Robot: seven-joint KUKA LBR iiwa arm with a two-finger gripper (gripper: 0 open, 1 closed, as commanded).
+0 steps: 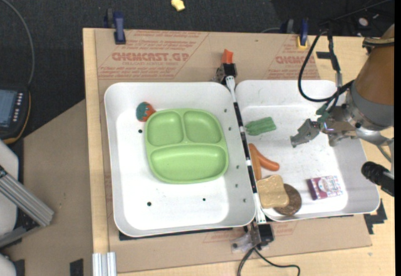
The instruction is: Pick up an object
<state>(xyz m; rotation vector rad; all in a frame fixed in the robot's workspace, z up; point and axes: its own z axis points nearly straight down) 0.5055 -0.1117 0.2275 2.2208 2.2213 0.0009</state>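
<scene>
My gripper (305, 134) hangs over the middle of the right bin (282, 96), reaching in from the right. A green block (260, 126) lies just to its left near the divider. Below that block rests an orange sausage-like piece (264, 160). A tan bread slice (271, 189) leans on a brown disc (291, 201) at the bin's front. A purple and white packet (325, 187) lies at the front right, below the gripper. I see nothing held in the gripper.
The left bin (125, 174) holds a green divided plate (186, 145) and a small red and teal object (145, 111) at its back left. Black cables loop above the arm's wrist (369, 90). Clamps sit along the bench's back edge.
</scene>
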